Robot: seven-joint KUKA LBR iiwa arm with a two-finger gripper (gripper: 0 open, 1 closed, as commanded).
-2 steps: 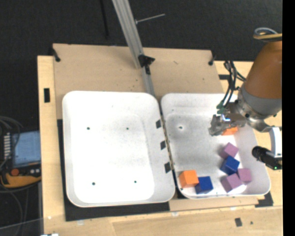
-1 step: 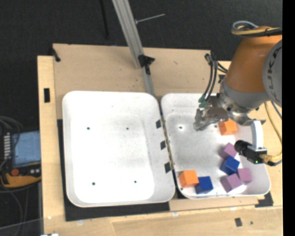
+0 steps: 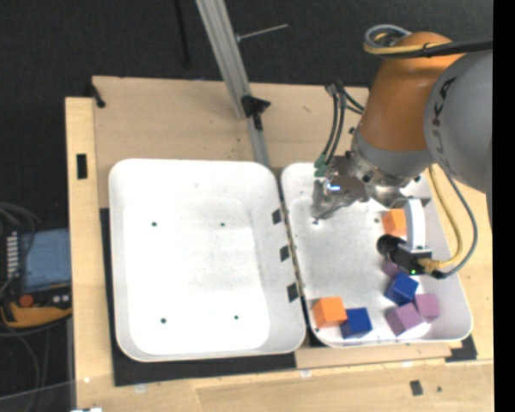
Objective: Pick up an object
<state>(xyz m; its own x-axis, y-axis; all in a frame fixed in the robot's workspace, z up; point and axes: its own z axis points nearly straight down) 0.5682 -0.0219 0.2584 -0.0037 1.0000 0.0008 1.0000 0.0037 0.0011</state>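
Note:
My gripper point(image 3: 324, 206) hangs over the upper left part of the right bin point(image 3: 343, 247), its fingers pointing down at bare bin floor. Nothing shows between them. Several blocks lie in that bin: an orange block point(image 3: 330, 311) and a blue block point(image 3: 356, 322) at the front, a second blue block point(image 3: 402, 288), two purple blocks point(image 3: 404, 318) point(image 3: 427, 305) at the front right, and an orange block point(image 3: 395, 222) near the right wall, partly hidden by the arm's cabling.
The left bin point(image 3: 197, 256) sits beside the right one, sharing a middle rim with black clips point(image 3: 285, 253). A slanted metal post point(image 3: 227, 58) rises behind the bins. Cables and a black connector point(image 3: 395, 249) hang from the wrist over the right bin.

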